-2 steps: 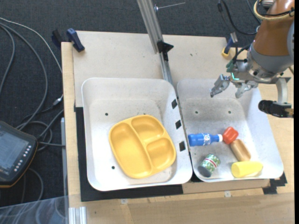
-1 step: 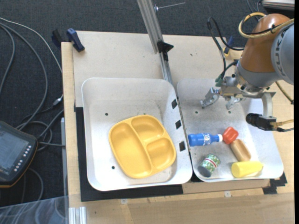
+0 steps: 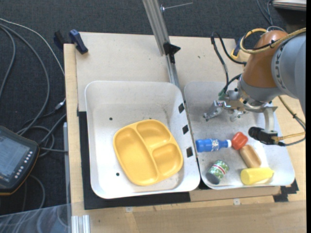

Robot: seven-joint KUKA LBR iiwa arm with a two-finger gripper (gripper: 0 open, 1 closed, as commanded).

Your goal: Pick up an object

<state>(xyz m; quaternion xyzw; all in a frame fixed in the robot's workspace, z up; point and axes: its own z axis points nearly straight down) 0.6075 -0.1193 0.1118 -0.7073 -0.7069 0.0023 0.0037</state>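
A metal claw (image 3: pixel 214 112) (its grip state impossible to tell) hovers just above a blue plastic bottle (image 3: pixel 212 144), with a red round cap-like object (image 3: pixel 239 140) nearby.

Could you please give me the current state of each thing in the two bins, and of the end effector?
Yellow divided plate: flat in the left bin, compartments bare.
Blue bottle: lying on its side in the right bin.
Orange-red piece: at the bottle's white end.
Tan cylinder: lying down.
Yellow block: lying near the front rim.
Green can: on its side.
End effector: above the right bin floor, nothing visibly held.
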